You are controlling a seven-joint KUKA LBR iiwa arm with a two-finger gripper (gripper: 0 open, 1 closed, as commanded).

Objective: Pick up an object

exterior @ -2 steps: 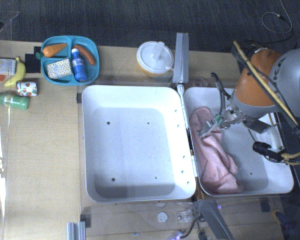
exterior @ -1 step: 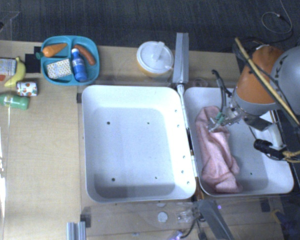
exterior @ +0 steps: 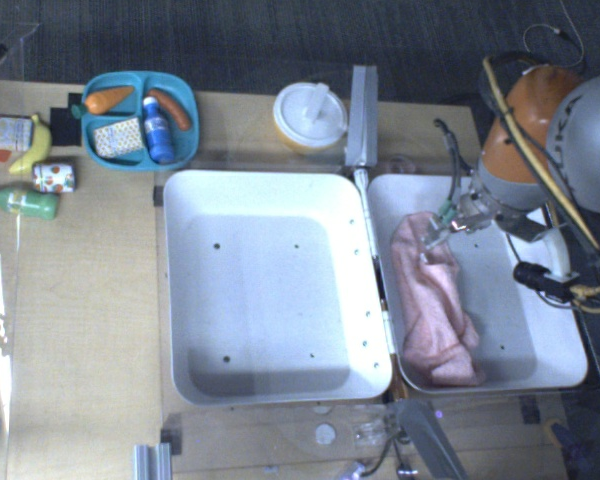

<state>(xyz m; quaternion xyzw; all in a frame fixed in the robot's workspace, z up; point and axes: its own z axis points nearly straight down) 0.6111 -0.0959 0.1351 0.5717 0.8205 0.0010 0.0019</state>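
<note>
From the camera above, my claw [exterior: 448, 226] hangs low in the right bin [exterior: 550, 368], right at the upper end of the pink cloth [exterior: 435, 308]. Whether it is spread or pinching, I cannot tell: the tips are too small and tangled with cables here. The cloth lies crumpled along the bin's left side, its length running from my claw toward the near edge.

To do this well, I judge I should press into a raised fold, not flat fabric, close fully, then lift straight up so the limp cloth hangs free of the bin wall.

The left bin [exterior: 180, 298] sits just beside. On the table [exterior: 80, 318], well apart: a blue divided tray [exterior: 185, 118] with toy food, a lidded yellow cup [exterior: 310, 116], a banana [exterior: 35, 146], a small can [exterior: 54, 177] and a green bottle [exterior: 20, 202]. Only the divider between the bins lies close to the cloth.
</note>
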